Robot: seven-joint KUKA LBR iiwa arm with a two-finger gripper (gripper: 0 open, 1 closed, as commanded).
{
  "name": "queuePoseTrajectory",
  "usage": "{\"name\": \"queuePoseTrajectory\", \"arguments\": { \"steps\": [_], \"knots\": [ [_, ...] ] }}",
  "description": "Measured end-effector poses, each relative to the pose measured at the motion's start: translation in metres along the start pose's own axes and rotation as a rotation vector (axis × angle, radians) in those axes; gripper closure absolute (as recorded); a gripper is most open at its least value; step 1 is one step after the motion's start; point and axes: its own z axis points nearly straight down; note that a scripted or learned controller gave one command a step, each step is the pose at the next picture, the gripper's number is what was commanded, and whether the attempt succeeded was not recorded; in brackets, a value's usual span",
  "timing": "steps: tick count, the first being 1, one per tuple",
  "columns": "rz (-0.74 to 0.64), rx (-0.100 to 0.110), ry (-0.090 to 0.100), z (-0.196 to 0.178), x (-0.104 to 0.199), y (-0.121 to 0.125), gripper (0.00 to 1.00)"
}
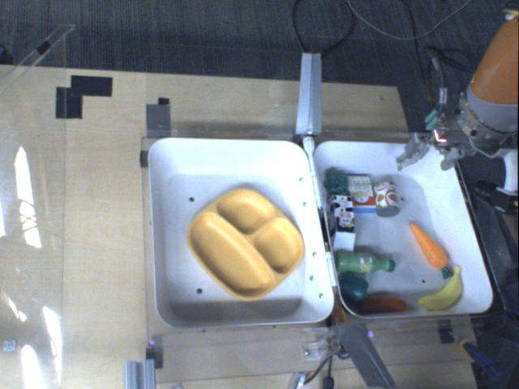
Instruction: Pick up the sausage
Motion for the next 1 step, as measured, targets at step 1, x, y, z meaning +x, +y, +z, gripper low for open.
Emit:
{"name": "queuePoseTrajectory", "arguments": {
  "steps": [1],
  "knots": [
    [-0.043,0.001,0.001,0.1215,0.0537,0.0224,0.0]
  ]
}}
